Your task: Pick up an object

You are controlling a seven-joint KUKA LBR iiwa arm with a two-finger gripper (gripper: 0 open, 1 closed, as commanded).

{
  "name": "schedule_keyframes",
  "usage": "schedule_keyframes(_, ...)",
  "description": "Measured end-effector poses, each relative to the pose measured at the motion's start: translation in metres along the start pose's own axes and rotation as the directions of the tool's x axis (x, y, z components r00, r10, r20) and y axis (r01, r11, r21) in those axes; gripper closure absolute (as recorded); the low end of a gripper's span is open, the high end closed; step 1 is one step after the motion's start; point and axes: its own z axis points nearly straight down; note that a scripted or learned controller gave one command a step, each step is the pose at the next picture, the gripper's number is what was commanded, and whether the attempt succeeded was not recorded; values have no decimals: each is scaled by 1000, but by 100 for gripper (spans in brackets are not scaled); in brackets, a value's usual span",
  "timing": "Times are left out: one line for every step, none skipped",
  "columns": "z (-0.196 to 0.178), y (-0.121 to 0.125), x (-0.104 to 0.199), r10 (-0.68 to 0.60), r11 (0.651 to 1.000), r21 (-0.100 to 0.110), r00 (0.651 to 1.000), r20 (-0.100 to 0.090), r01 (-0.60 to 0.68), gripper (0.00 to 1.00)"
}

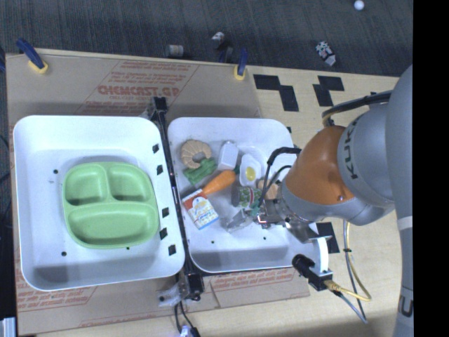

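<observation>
At the lower right of the frame the arm [351, 167] bends in over the right bin [210, 258], its claw [256, 209] low among the clutter at that bin's middle right; whether the claw is apart or together I cannot tell. Just left of it lies a clear crumpled piece [237, 220], then a small carton [200, 211]. The carrot [220, 182] lies up-left of the claw, long axis slanting lower left to upper right. Farther up sits a bagel [194, 152]. The left bin [35, 188] holds a green tray [109, 206].
</observation>
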Motion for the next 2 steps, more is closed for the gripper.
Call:
schedule_keyframes(-10,1,-1,-5,1000,0,1000,2,5,100)
schedule_keyframes(-86,0,-45,3,1000,-5,1000,3,-3,100)
